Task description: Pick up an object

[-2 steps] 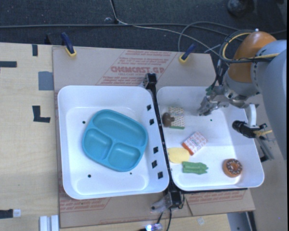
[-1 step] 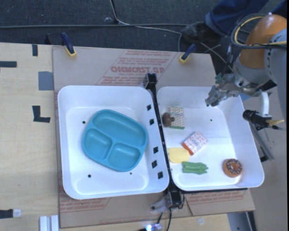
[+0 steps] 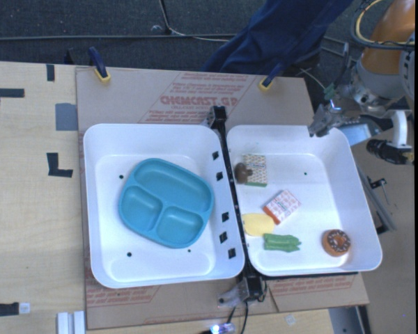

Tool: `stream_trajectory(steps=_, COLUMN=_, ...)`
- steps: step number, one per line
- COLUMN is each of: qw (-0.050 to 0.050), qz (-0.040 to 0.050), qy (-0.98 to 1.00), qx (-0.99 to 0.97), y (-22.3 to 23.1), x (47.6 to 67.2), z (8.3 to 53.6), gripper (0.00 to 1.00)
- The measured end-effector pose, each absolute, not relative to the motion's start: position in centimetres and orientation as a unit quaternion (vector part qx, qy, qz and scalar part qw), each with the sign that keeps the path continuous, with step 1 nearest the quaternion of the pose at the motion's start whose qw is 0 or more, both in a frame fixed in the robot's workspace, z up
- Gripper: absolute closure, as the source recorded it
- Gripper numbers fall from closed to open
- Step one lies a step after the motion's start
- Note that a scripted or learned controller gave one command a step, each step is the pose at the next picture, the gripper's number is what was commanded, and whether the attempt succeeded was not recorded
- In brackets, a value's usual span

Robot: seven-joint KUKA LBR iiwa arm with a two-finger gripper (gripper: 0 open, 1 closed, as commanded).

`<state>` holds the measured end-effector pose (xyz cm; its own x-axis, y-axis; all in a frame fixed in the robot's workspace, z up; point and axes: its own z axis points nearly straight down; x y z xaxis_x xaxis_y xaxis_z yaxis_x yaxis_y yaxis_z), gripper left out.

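The right bin (image 3: 334,152) holds several small items: a tan packet with a brown piece (image 3: 252,170), a red and white box (image 3: 282,205), a yellow piece (image 3: 257,223), a green pea pod (image 3: 281,242) and a chocolate donut (image 3: 336,242). My gripper (image 3: 322,124) hangs at the far right corner of that bin, above its rim, away from all the items. Nothing shows between its fingers.
The left bin (image 3: 104,152) holds a blue divided plate (image 3: 166,202). Black clips run along the seam between the bins (image 3: 223,179). Blue cloth (image 3: 292,19) and cables lie behind the bins. Yellow clamps (image 3: 101,74) hold the cardboard base.
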<state>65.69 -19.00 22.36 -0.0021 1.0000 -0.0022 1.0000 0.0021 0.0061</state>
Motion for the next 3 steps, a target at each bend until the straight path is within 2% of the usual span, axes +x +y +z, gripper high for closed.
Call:
stream_trajectory(steps=1, qw=0.001, qz=0.0006, qy=0.708, qx=0.707, y=-19.0, x=65.8, z=24.6, gripper=1.0)
stream_trajectory(steps=3, qw=-0.001, qz=-0.0003, qy=0.709, qx=0.705, y=-8.7, x=64.1, z=23.1, gripper=1.0)
